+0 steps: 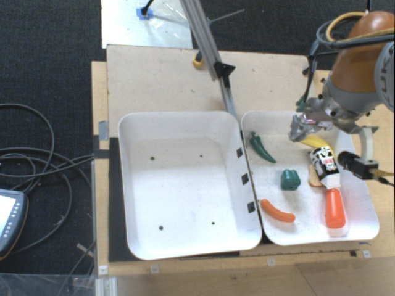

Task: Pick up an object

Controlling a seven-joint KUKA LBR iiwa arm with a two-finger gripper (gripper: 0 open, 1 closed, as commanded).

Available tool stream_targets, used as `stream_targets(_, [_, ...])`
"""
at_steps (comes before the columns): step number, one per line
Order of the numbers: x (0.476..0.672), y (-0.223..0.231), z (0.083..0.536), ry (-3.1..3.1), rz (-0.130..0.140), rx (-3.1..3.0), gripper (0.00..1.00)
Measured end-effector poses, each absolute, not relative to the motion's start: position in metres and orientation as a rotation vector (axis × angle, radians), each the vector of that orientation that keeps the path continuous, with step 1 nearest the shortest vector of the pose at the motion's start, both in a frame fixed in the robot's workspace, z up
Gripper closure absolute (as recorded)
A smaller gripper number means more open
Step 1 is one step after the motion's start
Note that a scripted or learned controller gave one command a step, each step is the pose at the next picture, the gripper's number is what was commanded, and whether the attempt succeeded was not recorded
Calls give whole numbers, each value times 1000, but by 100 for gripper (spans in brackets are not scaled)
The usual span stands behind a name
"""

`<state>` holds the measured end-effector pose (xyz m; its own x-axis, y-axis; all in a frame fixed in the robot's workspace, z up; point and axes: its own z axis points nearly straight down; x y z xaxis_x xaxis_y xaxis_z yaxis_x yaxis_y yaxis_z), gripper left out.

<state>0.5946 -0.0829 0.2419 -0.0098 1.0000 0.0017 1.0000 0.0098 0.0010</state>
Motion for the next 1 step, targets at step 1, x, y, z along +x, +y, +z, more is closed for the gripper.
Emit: stream_targets(1, [574,-25,247,-2232,-3,-2208,100])
